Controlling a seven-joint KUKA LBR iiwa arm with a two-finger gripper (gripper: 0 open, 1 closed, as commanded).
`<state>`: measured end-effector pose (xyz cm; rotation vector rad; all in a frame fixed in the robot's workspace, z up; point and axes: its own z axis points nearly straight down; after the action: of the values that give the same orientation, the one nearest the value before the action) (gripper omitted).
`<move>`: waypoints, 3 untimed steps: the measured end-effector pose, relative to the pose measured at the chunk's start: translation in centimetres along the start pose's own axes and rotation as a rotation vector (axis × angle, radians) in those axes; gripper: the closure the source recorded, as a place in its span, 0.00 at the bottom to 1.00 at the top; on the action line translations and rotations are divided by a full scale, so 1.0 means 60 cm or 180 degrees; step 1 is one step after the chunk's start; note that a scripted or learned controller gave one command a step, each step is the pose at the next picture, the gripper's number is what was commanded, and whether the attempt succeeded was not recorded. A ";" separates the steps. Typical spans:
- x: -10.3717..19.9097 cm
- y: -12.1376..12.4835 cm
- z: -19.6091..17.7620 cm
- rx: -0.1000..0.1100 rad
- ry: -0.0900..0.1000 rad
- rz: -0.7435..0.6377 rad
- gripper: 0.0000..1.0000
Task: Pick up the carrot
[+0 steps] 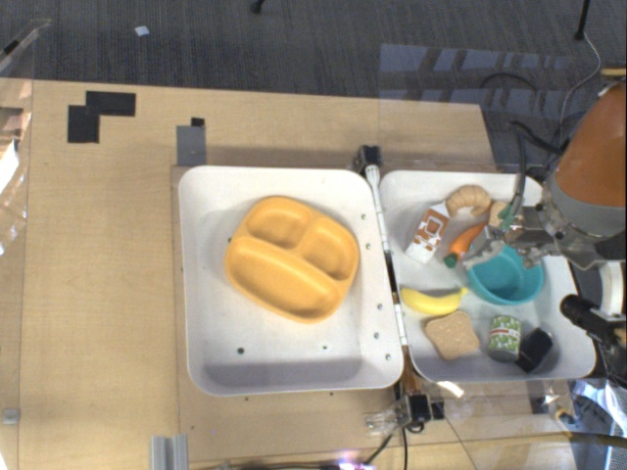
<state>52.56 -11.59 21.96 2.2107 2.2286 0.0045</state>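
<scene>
Bread slice [452, 335] and green can [505, 333] lie below the gripper [498, 235], beyond the teal bowl [506, 276]. Carrot [462, 242]: orange, green-tipped, long axis diagonal, green end lower-left, just left of the gripper and touching the carton [427, 233]; croissant [469, 200] above. Finger state indeterminate. Right bin [578, 360] crowded.

Yellow divided plate [292, 257] in left bin [201, 262]; right bin: banana [431, 301], teal bowl [506, 278], croissant [469, 200].

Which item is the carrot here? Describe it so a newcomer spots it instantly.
Look in the right-hand bin, upper half, beside the gripper. The carrot lies between the small carton and the blue bowl: a slim orange stick, green at its lower-left end.
</scene>
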 end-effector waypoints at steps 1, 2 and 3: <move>-0.064 0.063 0.202 -0.0007 -0.0006 0.0116 0.00; -0.081 0.184 0.222 0.0001 -0.0002 0.0596 0.00; -0.064 0.210 0.068 -0.0035 -0.0004 0.1047 0.00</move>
<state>65.19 -15.36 17.90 2.5394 1.8317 0.0158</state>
